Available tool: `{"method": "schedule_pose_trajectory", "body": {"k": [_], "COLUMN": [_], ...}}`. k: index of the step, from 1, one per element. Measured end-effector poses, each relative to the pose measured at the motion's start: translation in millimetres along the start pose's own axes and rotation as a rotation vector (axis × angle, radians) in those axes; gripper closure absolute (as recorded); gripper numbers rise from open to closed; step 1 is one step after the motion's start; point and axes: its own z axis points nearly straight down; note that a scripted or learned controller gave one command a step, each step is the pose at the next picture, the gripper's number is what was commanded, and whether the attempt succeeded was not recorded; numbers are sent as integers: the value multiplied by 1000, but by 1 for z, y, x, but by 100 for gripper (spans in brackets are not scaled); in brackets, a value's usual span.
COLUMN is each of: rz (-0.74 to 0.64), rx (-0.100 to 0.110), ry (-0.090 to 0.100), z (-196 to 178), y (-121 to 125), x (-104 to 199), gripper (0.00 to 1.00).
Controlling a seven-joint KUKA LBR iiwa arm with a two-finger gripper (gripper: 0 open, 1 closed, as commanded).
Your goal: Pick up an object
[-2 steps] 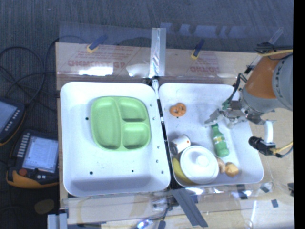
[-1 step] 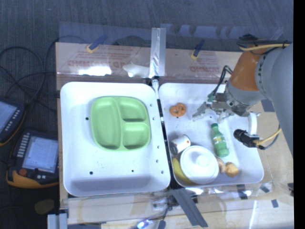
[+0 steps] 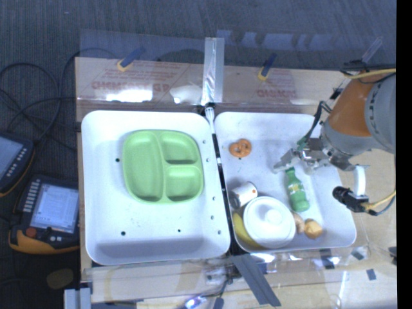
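Note:
My gripper (image 3: 297,162) hangs open in the right bin (image 3: 270,129), near its right side, just over the top end of a green bottle (image 3: 297,192) that lies flat on the bin floor. Nothing sits between the fingers. An orange ring-shaped piece (image 3: 241,148) lies to the upper left of the gripper. Toward the bin's front are a small white cup (image 3: 244,192), a white round bowl (image 3: 269,219) resting on something yellow (image 3: 238,228), and two small tan lumps (image 3: 308,226).
The left bin (image 3: 103,230) holds a green divided plate (image 3: 163,166). A low wall (image 3: 217,166) separates the two bins. The grey arm with its orange band (image 3: 353,108) comes in over the right bin's far right corner.

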Motion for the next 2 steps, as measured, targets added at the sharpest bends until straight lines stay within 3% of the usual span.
{"method": "schedule_pose_trajectory", "body": {"k": [1,2], "rz": [0,40], "rx": [-2,15], "ry": [-5,-9], "z": [-8,-134], "y": [0,-1], "x": [-1,34], "gripper": [100,100]}}
